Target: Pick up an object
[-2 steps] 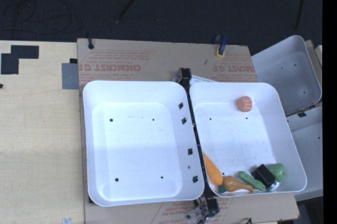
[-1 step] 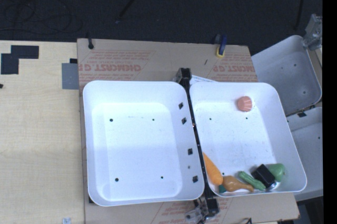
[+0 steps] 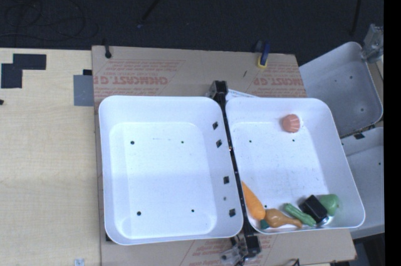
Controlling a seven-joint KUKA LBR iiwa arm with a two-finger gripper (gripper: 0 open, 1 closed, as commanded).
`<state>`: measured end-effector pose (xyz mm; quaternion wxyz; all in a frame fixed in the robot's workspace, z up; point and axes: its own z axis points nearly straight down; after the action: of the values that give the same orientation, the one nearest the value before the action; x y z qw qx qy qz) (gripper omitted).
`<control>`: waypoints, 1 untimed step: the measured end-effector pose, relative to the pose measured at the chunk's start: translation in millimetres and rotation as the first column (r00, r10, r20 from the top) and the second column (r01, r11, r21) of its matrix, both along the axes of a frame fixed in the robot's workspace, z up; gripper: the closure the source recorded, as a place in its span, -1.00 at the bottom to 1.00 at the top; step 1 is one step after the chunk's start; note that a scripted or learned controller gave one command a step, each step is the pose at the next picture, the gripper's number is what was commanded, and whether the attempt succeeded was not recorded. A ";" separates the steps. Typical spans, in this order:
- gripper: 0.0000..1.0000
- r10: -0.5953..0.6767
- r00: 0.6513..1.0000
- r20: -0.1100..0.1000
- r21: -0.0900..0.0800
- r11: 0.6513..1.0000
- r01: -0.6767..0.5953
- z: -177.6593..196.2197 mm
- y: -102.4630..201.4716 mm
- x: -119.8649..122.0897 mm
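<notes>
Orange carrot-shaped toy (image 3: 252, 199) and its neighbours crowd your right white bin's (image 3: 338, 152) near corner, so a grasp may slip against the wall, and you cannot tell how the jaws stand.

Look to the flat brown cardboard sheet (image 3: 188, 74) lying under the two shallow white plastic bins (image 3: 163, 174): you will find red printed lettering on it, seen upside down from this camera. The clearest word, above the left bin, looks like "CHEMCRZT", with a shorter piece, roughly "G.E", just beside it. You can see more of the same red print above the right bin and along the sheet's near edge, but there it is too small and broken to read.
</notes>
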<state>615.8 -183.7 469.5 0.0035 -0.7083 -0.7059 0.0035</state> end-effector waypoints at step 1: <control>1.00 0.001 1.000 0.004 0.000 1.000 -0.001 -25.6 -28.0 -5.3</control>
<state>610.5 -211.7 444.0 0.0021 -0.7079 -0.7063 0.0022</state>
